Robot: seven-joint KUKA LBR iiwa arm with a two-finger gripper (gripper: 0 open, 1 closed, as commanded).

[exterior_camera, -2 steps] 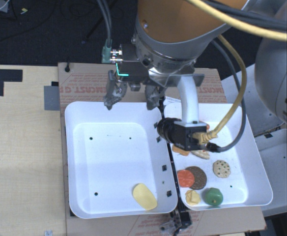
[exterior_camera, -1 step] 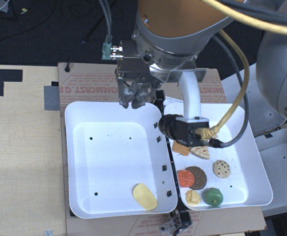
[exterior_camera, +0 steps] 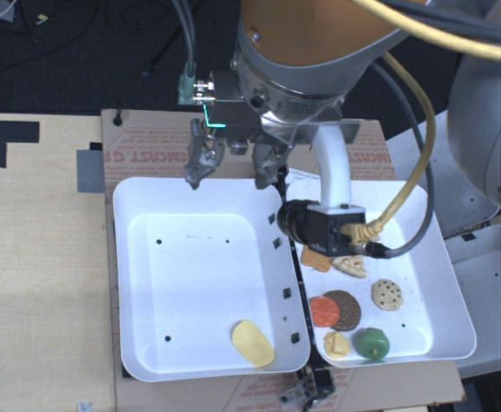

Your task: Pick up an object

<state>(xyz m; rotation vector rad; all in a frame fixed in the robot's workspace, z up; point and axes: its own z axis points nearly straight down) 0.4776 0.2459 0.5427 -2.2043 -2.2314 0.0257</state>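
Observation:
My gripper [exterior_camera: 233,172] hangs over the far rim of the left bin [exterior_camera: 139,230], its two dark fingers [exterior_camera: 201,163] spread wide, open, with nothing between them. A pale yellow oval object [exterior_camera: 252,343] lies alone near the front right corner of the left bin. In the right bin [exterior_camera: 443,316] lie an orange piece [exterior_camera: 316,261], a tan wedge [exterior_camera: 350,267], a speckled cookie [exterior_camera: 387,294], a red disc [exterior_camera: 322,312], a dark brown disc [exterior_camera: 347,309], a small yellow lump [exterior_camera: 336,344] and a green apple [exterior_camera: 371,343].
A black device with a yellow cable [exterior_camera: 315,227] hangs from a white bracket over the divider between the bins, just above the orange piece. The arm's large orange and grey body fills the top right. Cardboard lies under both bins.

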